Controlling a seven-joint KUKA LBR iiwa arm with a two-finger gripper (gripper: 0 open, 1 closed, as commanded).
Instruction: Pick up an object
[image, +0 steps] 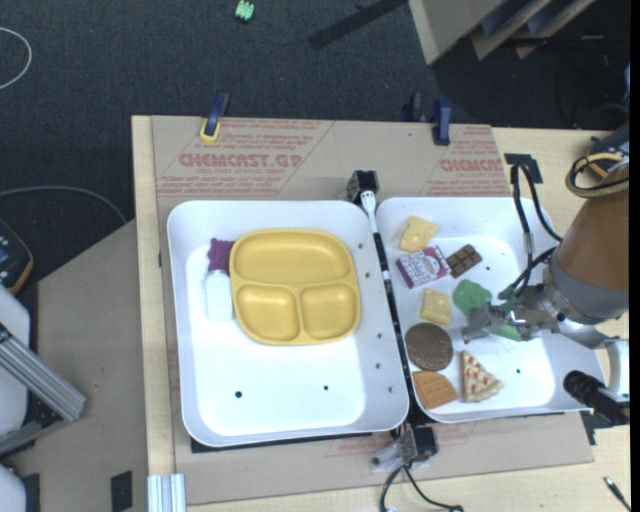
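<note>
In the right bin (530, 385), the tool (478, 325), grip unclear, crowds a green piece (470, 296) and pizza slice (479, 379).

A pale wooden surface (150, 330) spans the middle of the frame. Two white bins rest on it side by side: the left bin (200, 400) at centre-left, the right bin (530, 385) at centre-right, their inner edges touching.

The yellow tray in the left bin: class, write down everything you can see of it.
The yellow tray is a rounded, glossy, plastic-looking divided plate with one long compartment across its far side and two smaller ones nearer the camera. It lies flat, right way up, in the far half of the left bin. A purple and white object sits against its left edge.
</note>
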